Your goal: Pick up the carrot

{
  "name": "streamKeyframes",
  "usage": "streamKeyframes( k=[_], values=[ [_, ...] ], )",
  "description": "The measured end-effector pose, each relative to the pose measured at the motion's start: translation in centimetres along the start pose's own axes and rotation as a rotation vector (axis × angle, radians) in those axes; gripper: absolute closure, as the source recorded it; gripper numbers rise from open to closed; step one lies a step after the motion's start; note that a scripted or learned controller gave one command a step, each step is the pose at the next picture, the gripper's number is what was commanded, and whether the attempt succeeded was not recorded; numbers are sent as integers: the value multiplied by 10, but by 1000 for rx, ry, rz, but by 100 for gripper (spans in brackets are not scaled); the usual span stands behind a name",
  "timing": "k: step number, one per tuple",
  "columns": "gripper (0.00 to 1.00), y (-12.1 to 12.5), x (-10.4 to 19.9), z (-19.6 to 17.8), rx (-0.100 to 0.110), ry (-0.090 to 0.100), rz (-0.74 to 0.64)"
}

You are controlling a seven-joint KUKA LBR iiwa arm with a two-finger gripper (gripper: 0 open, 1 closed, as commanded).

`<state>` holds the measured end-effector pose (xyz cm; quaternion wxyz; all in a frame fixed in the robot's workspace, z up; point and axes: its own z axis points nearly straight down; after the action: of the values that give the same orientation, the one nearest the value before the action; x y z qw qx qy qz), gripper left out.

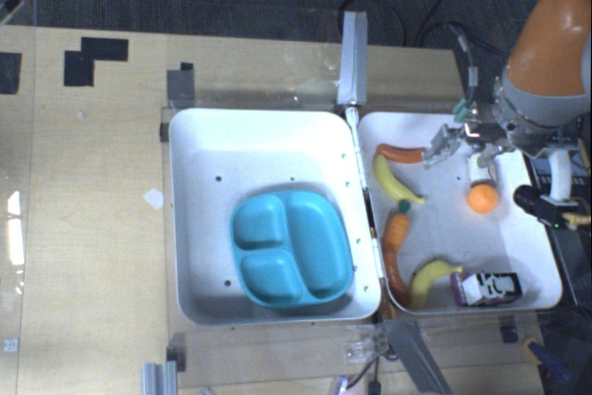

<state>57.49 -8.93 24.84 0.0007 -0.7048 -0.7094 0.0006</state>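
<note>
Camera view, left to right: a blue three-compartment plastic plate [291,247] sits in the left white bin [199,199]. In the right white bin [527,291], the orange carrot with a green top [397,229] lies by the left wall, untouched. Further right, the two-finger gripper [462,141] hovers over the far side, fingers spread, nothing between them. The pick looks wholly undone: approach, descend, grasp, lift.

At the right edge of the frame the arm [555,51] shows a broad, rounded orange band above a grey wrist ring. Below it sits a cluster of metal and black parts with a small teal spot and white pieces. A dark cable [465,60] curves from the wrist toward the upper middle
</note>
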Motion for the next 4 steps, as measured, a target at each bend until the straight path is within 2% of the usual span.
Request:
streamKeyframes(
  k=[1, 2, 3, 4],
  values=[
    [0, -1, -104, 135, 1, 1, 105],
    [0, 10, -94, 161, -9, -2, 88],
    [100, 14, -92, 152, -14, 0, 85],
    [100, 34, -62, 131, -1, 0, 393]
  ],
)
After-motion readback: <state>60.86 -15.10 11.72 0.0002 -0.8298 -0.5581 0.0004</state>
